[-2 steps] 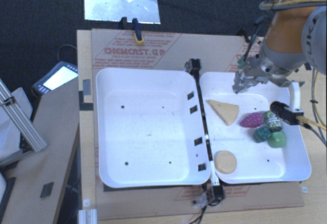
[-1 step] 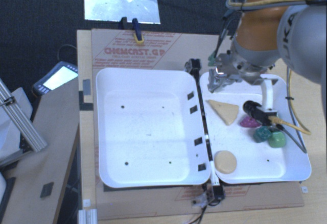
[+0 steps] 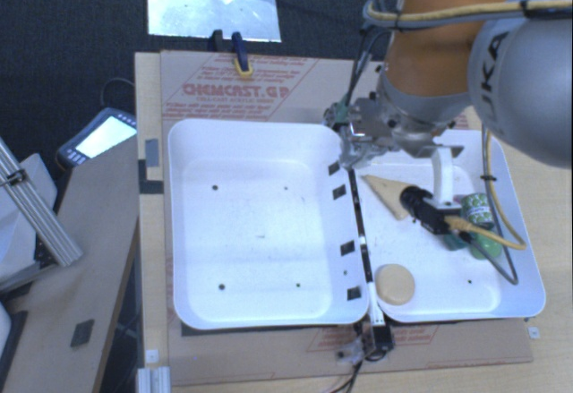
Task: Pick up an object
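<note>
The gripper (image 3: 358,142) hangs above the divider (image 3: 355,212) between the bins; whether it is spread or closed cannot be told. The tan wedge (image 3: 387,192) lies just beside it. Risk: a descent from here likely strikes the divider and misses the wedge.

The left bin (image 3: 260,230) and right bin (image 3: 448,297) sit side by side on the table (image 3: 542,203). In the right bin, a wedge (image 3: 385,192) lies behind a disc (image 3: 395,284), with a bottle (image 3: 479,223) to their right.

The arm (image 3: 466,51) hides the right bin's (image 3: 448,288) far end and part of a green thing (image 3: 477,209) there.
</note>
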You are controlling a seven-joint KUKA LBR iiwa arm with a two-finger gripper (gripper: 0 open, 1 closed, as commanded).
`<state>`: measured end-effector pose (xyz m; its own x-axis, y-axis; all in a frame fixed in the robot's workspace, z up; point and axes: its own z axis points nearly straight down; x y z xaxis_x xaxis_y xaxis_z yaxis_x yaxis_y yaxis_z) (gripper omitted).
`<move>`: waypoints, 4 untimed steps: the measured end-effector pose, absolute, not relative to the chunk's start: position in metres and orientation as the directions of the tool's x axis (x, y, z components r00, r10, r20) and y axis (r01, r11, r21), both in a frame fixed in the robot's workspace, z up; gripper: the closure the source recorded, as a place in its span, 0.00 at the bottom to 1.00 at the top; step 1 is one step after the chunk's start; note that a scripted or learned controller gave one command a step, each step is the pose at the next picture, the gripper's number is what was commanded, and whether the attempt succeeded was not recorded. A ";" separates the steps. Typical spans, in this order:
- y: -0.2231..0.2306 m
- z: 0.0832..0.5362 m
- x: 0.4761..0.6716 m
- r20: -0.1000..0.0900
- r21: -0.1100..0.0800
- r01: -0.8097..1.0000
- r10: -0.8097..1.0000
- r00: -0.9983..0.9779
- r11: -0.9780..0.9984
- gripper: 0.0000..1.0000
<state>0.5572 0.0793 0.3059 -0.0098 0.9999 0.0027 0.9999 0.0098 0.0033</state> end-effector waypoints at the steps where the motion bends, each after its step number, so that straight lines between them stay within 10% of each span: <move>1: 0.084 0.415 0.523 0.003 0.012 1.000 1.000 -0.006 0.006 1.00; 2: 0.041 0.403 0.486 0.000 0.001 1.000 1.000 0.002 -0.002 1.00; 4: 0.123 0.540 0.487 0.004 0.011 1.000 1.000 -0.006 0.006 1.00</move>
